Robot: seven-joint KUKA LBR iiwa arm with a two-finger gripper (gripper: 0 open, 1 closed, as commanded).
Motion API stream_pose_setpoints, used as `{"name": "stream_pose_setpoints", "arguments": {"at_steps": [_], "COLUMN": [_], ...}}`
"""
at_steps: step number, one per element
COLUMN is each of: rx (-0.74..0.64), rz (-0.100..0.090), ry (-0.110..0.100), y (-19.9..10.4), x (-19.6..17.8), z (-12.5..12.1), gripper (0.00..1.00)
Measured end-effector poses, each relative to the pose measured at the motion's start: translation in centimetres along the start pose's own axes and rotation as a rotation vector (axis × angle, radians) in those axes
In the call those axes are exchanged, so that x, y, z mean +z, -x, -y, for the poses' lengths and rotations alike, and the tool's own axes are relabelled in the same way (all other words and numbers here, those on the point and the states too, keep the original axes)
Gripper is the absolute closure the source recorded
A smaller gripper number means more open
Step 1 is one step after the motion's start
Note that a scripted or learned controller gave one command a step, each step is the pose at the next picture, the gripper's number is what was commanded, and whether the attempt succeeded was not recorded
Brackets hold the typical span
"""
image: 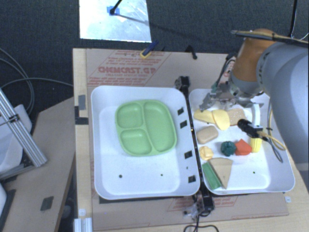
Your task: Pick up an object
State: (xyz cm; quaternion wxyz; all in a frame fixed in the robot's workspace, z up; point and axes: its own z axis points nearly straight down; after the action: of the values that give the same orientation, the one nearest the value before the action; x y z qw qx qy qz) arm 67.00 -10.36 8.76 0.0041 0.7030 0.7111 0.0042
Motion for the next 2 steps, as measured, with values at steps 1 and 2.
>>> {"name": "stream_pose_setpoints", "arguments": {"at_steps": [1, 2], "rx": [0.016, 0.013], "rz": [0.001, 0.005], "ry": [-0.008, -0.01], "y": [5.6, 1.1], "x": [0.0, 0.1], "z": [7.4, 12.7], "gripper": [0.0, 0.0]}}
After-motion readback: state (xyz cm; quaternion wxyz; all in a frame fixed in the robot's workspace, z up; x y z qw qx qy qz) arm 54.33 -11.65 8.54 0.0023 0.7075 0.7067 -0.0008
